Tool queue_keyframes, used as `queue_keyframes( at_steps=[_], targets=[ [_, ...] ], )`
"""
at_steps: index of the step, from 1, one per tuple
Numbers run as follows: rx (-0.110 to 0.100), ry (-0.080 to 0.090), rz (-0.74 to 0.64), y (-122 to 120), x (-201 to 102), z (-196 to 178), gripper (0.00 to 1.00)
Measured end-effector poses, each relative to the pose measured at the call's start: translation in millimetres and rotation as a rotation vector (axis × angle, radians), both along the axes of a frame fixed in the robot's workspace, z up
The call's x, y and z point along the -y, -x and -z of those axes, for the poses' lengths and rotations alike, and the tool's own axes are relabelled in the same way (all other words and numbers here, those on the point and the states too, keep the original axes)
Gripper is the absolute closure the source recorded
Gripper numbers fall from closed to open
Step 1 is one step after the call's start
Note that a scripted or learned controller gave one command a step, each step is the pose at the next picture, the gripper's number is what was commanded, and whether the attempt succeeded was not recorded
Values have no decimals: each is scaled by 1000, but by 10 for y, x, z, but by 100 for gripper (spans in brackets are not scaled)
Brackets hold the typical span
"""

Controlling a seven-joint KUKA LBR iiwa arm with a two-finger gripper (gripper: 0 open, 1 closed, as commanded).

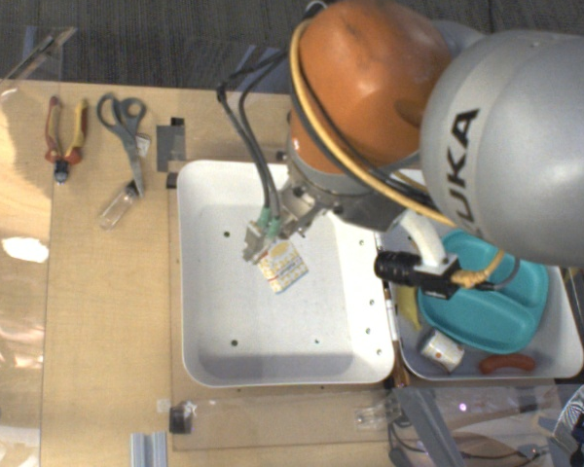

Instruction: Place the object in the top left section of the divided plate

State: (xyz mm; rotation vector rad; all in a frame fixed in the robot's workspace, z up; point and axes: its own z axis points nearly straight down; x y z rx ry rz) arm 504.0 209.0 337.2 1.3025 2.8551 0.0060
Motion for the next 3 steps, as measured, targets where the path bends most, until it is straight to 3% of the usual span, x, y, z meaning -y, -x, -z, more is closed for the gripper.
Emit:
queue_keyframes(
  at_steps=[1,2,3],
  targets=[
    [-1,0,17,161,-107,849,100],
    [4,-1,9,156,479,-302,100],
    [-2,0,14,167,25,1242,100]
  ],
)
